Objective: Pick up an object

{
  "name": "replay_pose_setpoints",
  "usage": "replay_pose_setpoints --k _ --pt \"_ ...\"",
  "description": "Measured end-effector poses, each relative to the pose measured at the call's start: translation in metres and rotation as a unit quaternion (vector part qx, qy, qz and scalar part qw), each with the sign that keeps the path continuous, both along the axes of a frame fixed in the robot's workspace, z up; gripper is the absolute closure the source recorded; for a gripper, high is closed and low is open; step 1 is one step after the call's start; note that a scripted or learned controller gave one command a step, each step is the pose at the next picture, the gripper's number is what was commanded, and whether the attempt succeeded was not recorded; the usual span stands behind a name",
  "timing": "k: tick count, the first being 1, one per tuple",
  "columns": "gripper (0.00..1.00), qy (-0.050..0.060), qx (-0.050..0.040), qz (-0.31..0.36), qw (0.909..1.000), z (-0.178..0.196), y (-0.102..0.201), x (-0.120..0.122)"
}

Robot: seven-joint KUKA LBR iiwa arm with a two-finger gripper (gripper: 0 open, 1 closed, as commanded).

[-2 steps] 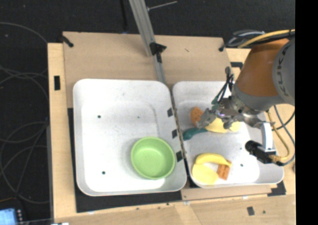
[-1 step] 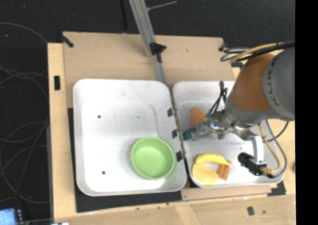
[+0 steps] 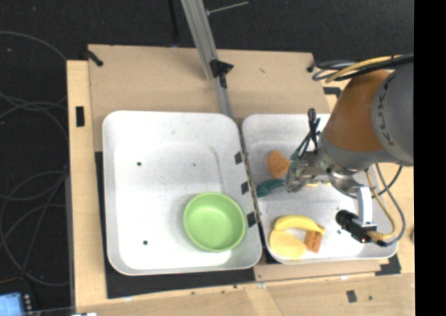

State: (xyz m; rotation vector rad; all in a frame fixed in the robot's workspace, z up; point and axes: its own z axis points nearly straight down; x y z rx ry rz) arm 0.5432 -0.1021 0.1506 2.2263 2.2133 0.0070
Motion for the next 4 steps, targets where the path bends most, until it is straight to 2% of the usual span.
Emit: replay_pose_setpoints --k 2,3,4 --pt "1.0 0.0 -0.0011 0.005 1.0 0.079 -0.009 0.001" --pt "1.0 0.001 -0.0004 0.005 1.0 0.085 0.038 0.007" --pt "1.0 0.002 -0.0004 0.006 1.0 0.077 0.091 -0.001"
